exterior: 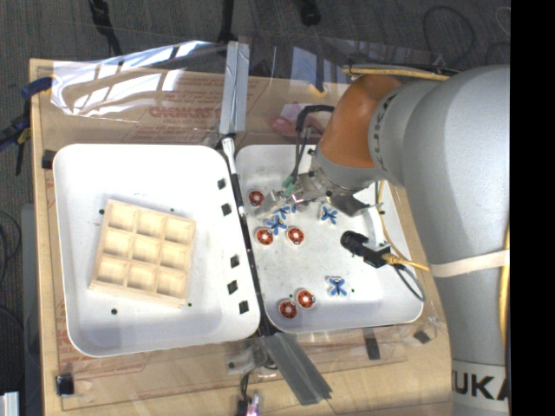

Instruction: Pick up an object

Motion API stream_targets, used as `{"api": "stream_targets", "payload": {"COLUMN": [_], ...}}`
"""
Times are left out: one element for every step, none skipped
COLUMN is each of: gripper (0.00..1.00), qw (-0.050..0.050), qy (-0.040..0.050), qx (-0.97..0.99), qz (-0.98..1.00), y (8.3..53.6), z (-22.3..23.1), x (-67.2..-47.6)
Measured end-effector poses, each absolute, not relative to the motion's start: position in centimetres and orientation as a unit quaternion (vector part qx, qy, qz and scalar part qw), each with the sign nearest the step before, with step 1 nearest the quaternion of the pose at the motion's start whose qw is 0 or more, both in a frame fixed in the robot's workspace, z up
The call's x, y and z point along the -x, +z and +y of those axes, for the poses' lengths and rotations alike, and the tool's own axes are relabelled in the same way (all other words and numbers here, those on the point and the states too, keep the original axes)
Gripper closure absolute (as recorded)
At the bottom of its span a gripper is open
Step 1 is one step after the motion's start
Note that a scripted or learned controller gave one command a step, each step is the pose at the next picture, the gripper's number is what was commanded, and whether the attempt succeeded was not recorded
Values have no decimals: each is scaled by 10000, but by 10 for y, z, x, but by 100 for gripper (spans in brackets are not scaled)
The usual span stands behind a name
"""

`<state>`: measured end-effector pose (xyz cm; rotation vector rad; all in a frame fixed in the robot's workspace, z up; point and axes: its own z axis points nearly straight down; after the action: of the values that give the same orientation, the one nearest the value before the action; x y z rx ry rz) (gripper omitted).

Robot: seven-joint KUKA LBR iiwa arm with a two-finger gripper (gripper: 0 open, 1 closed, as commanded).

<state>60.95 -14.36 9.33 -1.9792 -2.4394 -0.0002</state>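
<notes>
The right bin (395, 306) holds several small red rings, among them one (256, 198) at the upper left, two (296, 236) near the middle and two (305, 298) toward the front. Blue cross-shaped pieces lie among them: one (276, 224) mid-left, one (328, 215) under the wrist, one (336, 287) toward the front. My gripper (293, 196) reaches down into the bin's upper part, just above the mid-left blue cross and to the right of the upper-left ring. The orange wrist band hides what lies directly beneath it.
The left bin (69, 172) holds a pale wooden grid tray (143, 251) with square cells. A divider with black clips (236, 232) runs between the bins. A black fitting with a yellow cable (364, 248) hangs over the right bin's right side.
</notes>
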Motion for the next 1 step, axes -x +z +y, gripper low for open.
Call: {"api": "stream_targets", "payload": {"gripper": [100], "qw": [0], "qy": [6], "qx": [6288], "qz": [-7775], "y": [104], "z": [-144], "x": [-610]}}
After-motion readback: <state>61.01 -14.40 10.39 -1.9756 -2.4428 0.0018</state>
